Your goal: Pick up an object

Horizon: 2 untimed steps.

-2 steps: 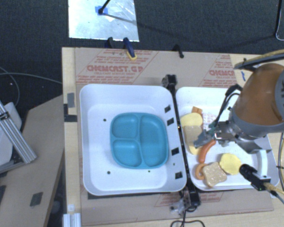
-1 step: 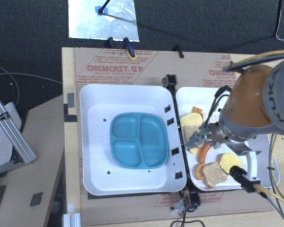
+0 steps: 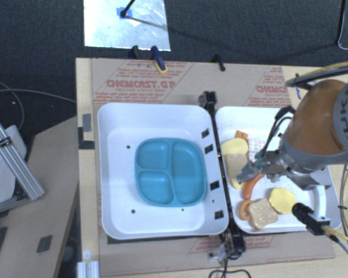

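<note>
- Over the right bin (image 3: 261,116), the jaws (image 3: 250,171) hang above toy food (image 3: 263,213); their opening cannot be told.
- Left bin (image 3: 113,155) holds a blue divided plate (image 3: 170,171).
- Cardboard covers the surface (image 3: 139,83); dark carpet (image 3: 35,33) lies behind.

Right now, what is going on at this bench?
A grey arm reaches in from the right, its end effector low over the right bin, among toy food pieces. It sits right by an orange curved piece, with a yellow round piece and a toast slice nearby. I cannot tell whether it grips anything. The left bin holds a blue divided plate.
</note>
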### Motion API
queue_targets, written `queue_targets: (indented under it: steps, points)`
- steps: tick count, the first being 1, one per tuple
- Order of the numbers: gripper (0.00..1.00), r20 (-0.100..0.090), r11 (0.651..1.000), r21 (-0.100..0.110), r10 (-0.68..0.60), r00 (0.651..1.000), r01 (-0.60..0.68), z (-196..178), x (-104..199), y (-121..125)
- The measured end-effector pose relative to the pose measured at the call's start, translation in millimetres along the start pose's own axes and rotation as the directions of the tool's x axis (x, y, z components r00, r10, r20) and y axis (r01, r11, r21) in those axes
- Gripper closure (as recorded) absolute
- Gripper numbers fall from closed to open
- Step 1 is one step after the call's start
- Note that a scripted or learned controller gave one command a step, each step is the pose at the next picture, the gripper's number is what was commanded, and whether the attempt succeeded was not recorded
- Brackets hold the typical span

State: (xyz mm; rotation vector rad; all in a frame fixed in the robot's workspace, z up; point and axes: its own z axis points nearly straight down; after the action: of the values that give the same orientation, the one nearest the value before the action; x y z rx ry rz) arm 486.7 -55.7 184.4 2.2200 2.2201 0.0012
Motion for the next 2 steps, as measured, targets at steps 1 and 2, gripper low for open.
queue_targets:
  steps: [1,2]
  points:
    - [0.00,-0.004,1.000,-0.001,-0.010,1.000,0.010,0.1,59.4,0.5]
    - [0.00,0.000,1.000,0.000,0.000,1.000,0.000,0.0,36.8,0.3]
